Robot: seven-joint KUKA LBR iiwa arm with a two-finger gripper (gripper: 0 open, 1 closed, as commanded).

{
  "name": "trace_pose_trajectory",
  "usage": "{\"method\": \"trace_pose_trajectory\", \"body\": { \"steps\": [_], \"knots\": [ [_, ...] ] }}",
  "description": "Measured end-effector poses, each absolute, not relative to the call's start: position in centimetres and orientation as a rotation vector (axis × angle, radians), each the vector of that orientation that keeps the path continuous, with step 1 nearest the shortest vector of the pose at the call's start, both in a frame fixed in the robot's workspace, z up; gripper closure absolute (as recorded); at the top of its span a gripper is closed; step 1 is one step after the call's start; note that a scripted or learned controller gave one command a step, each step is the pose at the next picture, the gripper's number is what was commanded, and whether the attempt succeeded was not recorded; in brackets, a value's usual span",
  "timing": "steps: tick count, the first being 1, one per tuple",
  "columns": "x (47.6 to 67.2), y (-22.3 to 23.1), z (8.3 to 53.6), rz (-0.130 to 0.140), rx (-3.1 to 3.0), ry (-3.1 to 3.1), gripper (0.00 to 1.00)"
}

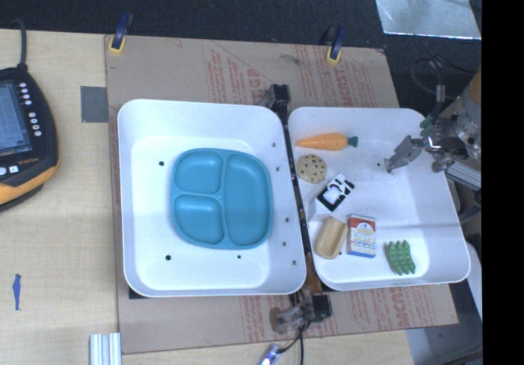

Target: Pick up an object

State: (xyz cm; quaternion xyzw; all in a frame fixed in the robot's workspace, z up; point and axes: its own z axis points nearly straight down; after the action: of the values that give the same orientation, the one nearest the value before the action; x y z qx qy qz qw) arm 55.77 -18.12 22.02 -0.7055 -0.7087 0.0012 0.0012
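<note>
Carrot point(323, 141) lies apart from the gripper point(417, 152), which hangs spread open and empty over the right bin point(426, 216).

The left shallow white bin point(139, 191) is largely taken up by a blue plastic divided plate point(221, 196), leaving bare margins along its walls; in the right shallow white bin point(458, 241) the obstacles crowd the left side and front: an orange toy carrot point(323, 141), a round tan cookie point(311, 168), a black-and-white patterned block point(336, 192), a tan cylinder point(329, 237), a small red-and-white box point(362, 236), a green ridged piece point(400, 257); the bin's middle lies open floor, with the grey two-finger gripper point(401, 155) above its right part.
</note>
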Motion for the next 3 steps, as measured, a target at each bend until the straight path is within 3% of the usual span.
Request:
{"method": "trace_pose_trajectory", "body": {
  "steps": [1,2,3],
  "knots": [
    [57.2,-12.1,15.9,0.006,-2.212,-2.227,0.0],
    [52.8,-10.8,10.8,-0.015,-2.226,-2.233,0.0],
    [60.5,-9.7,10.4,-0.017,-2.229,-2.236,0.0]
  ]
}}
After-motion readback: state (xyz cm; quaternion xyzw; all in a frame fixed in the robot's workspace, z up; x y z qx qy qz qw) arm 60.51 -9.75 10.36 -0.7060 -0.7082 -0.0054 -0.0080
